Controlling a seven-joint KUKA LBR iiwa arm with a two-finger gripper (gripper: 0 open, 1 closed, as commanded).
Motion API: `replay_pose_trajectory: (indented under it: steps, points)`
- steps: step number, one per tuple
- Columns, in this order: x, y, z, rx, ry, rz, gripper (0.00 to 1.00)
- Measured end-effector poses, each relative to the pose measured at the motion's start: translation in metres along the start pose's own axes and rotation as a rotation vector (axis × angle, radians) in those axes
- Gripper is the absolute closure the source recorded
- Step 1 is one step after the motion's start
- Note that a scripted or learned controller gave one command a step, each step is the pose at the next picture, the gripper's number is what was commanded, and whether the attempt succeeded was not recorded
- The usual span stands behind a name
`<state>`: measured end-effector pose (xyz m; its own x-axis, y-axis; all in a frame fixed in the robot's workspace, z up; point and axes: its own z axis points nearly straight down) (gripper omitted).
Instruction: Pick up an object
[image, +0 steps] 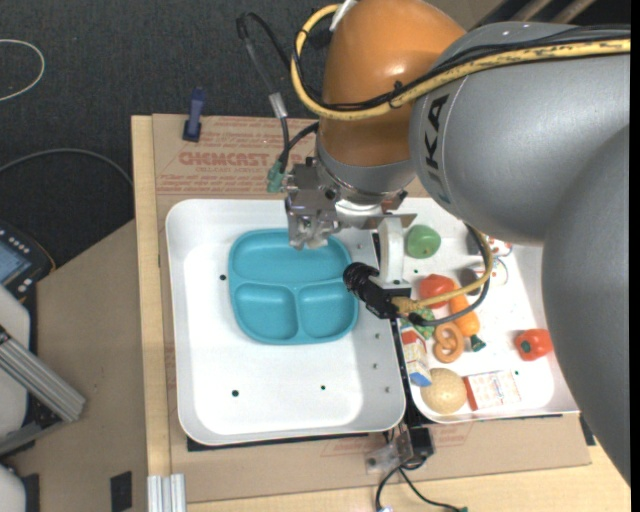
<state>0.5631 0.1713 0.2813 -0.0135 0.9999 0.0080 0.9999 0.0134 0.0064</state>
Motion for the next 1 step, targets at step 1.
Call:
replay_pose_trajectory:
  steps: [1]
  points:
    - [0.0055, -0.0401, -0.1021, -0.005, -0.002, 0.009, 1.00]
